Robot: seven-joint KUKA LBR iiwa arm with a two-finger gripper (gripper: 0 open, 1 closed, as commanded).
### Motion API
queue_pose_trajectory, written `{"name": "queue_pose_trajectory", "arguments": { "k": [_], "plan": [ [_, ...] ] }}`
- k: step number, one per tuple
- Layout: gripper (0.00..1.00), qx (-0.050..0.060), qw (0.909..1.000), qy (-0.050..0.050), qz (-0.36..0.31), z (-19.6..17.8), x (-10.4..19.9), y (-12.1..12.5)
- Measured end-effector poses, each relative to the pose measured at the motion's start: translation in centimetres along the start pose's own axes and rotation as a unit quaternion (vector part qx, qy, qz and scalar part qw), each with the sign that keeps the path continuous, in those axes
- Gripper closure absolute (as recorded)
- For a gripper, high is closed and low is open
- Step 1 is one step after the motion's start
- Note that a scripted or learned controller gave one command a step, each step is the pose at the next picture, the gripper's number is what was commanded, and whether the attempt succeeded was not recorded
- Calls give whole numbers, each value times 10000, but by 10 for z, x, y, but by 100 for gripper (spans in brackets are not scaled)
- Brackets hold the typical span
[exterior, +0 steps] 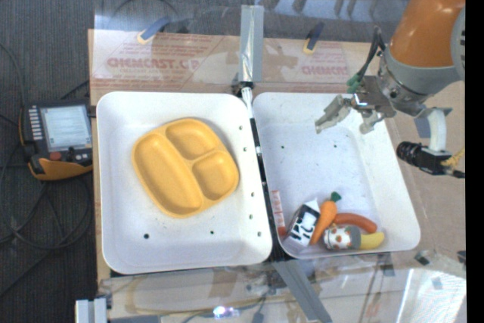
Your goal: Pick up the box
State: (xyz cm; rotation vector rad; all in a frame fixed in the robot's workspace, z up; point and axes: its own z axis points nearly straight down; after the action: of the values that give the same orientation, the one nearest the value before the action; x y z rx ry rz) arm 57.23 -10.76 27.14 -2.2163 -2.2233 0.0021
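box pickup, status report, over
Gripper open, holding nothing, above the right bin's far end. Box at the bin's near edge, untouched. Carrot leans against the box, toys crowd it.

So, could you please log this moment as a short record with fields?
left bin: holds a yellow divided tray
right bin: small black-and-white box, carrot and other toy food clustered at its near edge
pincer: open, holding nothing, above the right bin's far part
box status: not yet picked up, apart from the pincer
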Motion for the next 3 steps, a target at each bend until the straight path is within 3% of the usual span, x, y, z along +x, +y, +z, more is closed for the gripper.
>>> {"name": "queue_pose_trajectory", "arguments": {
  "k": [1,2,3],
  "plan": [
    [0,10,10000,3,43,138,10,-22],
    [0,-43,10000,1,-13,180,-24,39],
    [0,-85,9999,-27,96,180,8,15]
  ]
}}
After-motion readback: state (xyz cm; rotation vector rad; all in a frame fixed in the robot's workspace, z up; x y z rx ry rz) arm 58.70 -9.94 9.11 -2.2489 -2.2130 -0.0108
